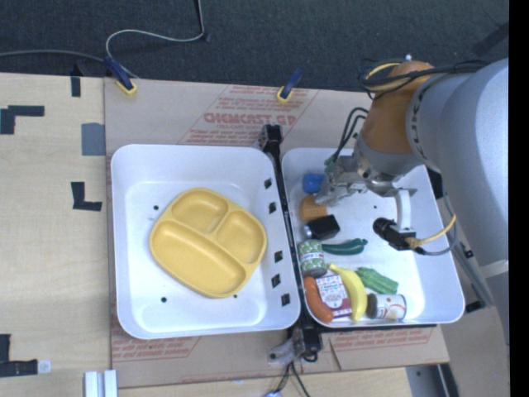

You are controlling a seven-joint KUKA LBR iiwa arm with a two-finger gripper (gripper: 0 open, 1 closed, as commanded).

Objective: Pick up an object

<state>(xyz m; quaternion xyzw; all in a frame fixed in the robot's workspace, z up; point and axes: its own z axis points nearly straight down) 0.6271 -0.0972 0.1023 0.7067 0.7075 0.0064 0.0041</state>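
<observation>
Grey arm's gripper (329,190) sits low over the right bin (430,292) by a blue object (312,182) — finger state unreadable, nothing visibly lifted yet.

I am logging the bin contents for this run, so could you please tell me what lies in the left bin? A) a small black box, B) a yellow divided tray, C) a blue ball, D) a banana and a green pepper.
B: the yellow divided tray lies alone in the left bin, while the banana and green pepper sit in the right bin.
</observation>
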